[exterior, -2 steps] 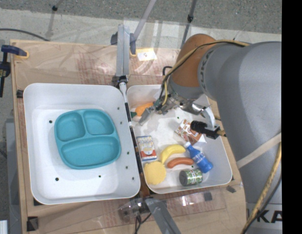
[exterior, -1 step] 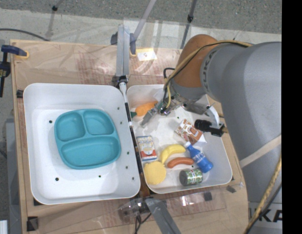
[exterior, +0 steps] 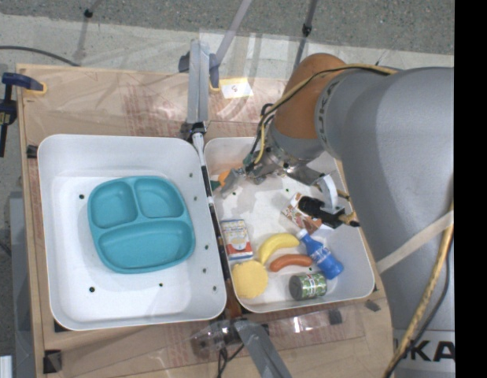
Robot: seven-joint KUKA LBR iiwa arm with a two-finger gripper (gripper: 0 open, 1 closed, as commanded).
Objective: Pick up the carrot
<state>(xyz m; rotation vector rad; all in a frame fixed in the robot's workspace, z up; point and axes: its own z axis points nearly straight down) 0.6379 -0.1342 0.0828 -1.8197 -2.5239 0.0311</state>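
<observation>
The carrot (exterior: 218, 179) shows as a small orange tip at the upper left corner of the right bin (exterior: 359, 278), against the wall that divides the two bins. The end effector (exterior: 241, 173) hangs just beside it, low over that corner; its tips are too small and dark to make out, so whether they are spread or pressed together cannot be told, and nothing is seen between them. The grey arm (exterior: 385, 156) with its orange band reaches in from the right and covers the bin's upper right part.

Lower in the same bin lie a small carton (exterior: 237, 239) by the dividing wall, a banana (exterior: 278, 245), a sausage (exterior: 291, 262), a round yellow piece (exterior: 249, 279), a green can (exterior: 308, 287) on its side, a blue bottle (exterior: 322, 258), and a wrapped packet (exterior: 296, 211).

The left bin (exterior: 62, 290) holds a teal plate (exterior: 141, 223) with three sections. Both bins sit side by side on the desk (exterior: 109, 105).
</observation>
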